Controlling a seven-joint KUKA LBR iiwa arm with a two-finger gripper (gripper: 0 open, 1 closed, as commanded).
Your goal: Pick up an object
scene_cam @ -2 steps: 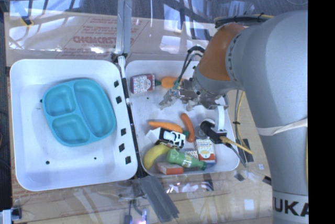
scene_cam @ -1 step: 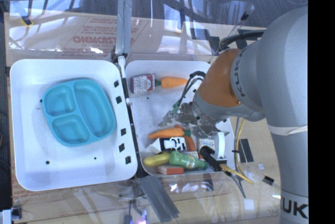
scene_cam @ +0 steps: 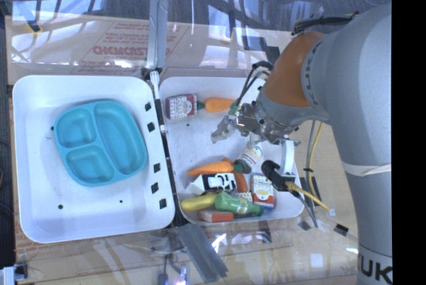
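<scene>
Bottle (scene_cam: 250, 156) sits just below the gripper (scene_cam: 234, 128), whose fingers spread apart over the right bin (scene_cam: 200, 144), holding nothing.

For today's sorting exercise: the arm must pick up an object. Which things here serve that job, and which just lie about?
Job: gripper; right bin; its objects: ketchup bottle, carrot, banana, green bottle, juice carton.

Lying about: left bin; blue plate.

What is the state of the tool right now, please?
Tool: open, holding nothing, above the right bin, beside the small white bottle.
</scene>
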